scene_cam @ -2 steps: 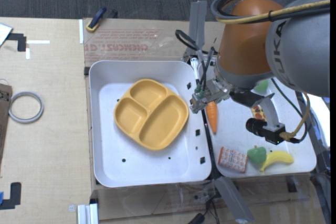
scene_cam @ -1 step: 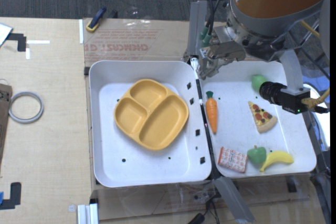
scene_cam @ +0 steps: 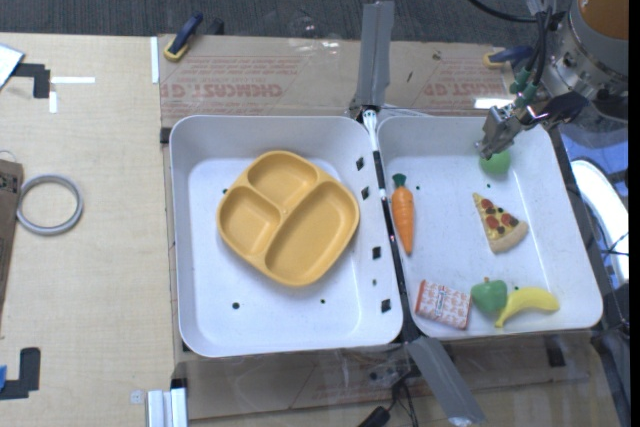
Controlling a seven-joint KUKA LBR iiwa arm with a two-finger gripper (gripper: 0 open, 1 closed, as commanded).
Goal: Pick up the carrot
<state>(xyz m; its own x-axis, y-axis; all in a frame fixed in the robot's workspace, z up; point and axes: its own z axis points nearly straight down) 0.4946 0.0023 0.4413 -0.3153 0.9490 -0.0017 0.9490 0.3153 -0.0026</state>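
The orange toy carrot with a green leafy top point(scene_cam: 402, 214) lies in the right-hand shallow white bin point(scene_cam: 560, 307), lengthwise along that bin's left wall, green end toward the far side, just beside the ridge where the 2 bins meet. The two-finger gripper point(scene_cam: 496, 144) sits well apart from it, near the far right of the same bin, directly over or against a small round green object point(scene_cam: 496, 163); whether its tips are apart or together I cannot tell, because they read as 1 dark cluster from this angle. The first risk, as I judge it, is picking the wrong thing: a closure here would take the green object, not the carrot. The second is the wall: the carrot is so close to the bin's left side that 1 tip may land on the rim or ridge and never reach the floor, or nudge the carrot and roll it. Its tapered, smooth body may also squirt out of a grasp placed near the narrow end. A triangular pizza-slice toy point(scene_cam: 499, 222) lies between gripper and carrot, so a low sweep across could drag it. The left bin point(scene_cam: 200, 315), holding the yellow 3-compartment plastic plate point(scene_cam: 289, 230), is not in the way.
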